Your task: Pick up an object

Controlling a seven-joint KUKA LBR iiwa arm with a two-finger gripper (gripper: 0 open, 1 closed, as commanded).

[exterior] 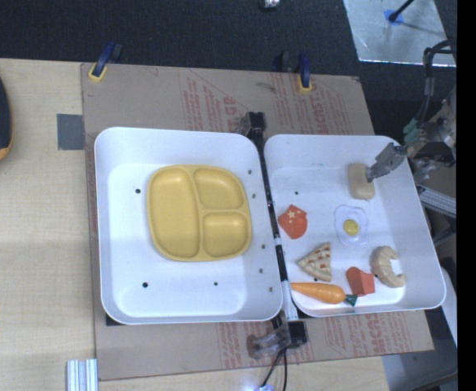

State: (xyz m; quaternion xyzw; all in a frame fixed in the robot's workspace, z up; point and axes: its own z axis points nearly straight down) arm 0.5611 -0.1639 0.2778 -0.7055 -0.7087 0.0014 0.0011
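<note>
Wooden tabletop (34, 243) carries a cardboard sheet (222, 104), clamped at its far edge, on which two white bins sit side by side. We see a yellow divided plate (197, 212) in the left bin (116, 292). The right bin (413, 218) holds the candidate objects, loosely scattered so each can be reached apart: a beige block (360, 181), a red piece (293, 221), a fried egg (351, 226), a pizza slice (316, 261), a carrot (319, 292), a red wedge (360, 281) and a pastry (387, 266). From the right, the arm slants down, its tool (382, 163) touching or just above the beige block; we cannot tell the tool's opening.
</note>
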